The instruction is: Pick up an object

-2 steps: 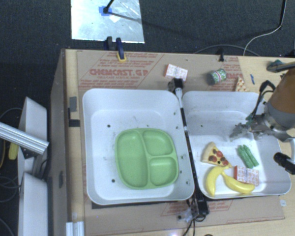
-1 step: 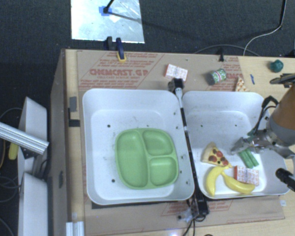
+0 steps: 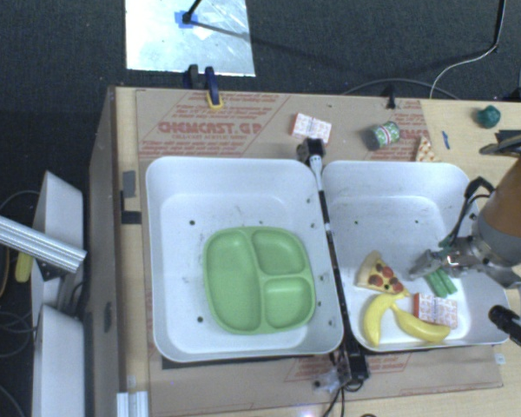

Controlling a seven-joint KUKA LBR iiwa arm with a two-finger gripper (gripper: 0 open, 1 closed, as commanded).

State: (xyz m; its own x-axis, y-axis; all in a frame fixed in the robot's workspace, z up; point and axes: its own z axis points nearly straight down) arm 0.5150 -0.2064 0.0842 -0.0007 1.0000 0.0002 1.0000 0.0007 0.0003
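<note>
A pale green divided plate (image 3: 259,279), a yellow banana (image 3: 398,318), a red-dotted pizza slice (image 3: 379,274), white bins (image 3: 169,189)

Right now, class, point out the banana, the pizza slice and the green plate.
banana (image 3: 391,318): camera view, middle of its curve.
pizza slice (image 3: 379,274): camera view, centre of the topping.
green plate (image 3: 260,279): camera view, central divider.

I see a dark carpeted floor (image 3: 52,42) around a tan counter (image 3: 234,120) printed with red lettering. A shiny silver sheet (image 3: 191,24) lies on the floor behind it. White shelving (image 3: 56,224) stands at left; cables (image 3: 469,59) trail upper right.
</note>
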